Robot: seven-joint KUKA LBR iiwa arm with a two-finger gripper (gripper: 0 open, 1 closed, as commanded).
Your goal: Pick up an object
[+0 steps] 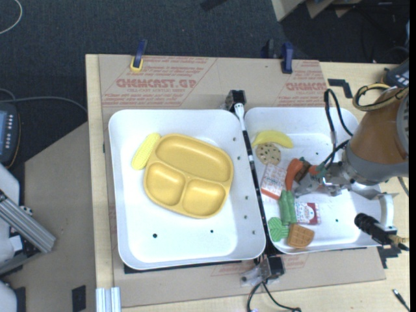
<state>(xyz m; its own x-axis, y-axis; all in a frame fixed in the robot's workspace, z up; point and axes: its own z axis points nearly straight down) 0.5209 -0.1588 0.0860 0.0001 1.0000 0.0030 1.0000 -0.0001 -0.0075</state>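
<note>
Gripper (pixel 305 182) low over right bin's (pixel 338 119) toys, finger state unclear; carrot (pixel 296 169) just beyond — closing comes next.

Both white bins (pixel 123 194) are smooth, glossy plastic. The yellow divided tray (pixel 188 175) is smooth plastic with a soft sheen. The bench board (pixel 104 83) is matt, paper-faced sheet with red print. The floor carpet (pixel 78 18) is dark, rough cloth.
</note>
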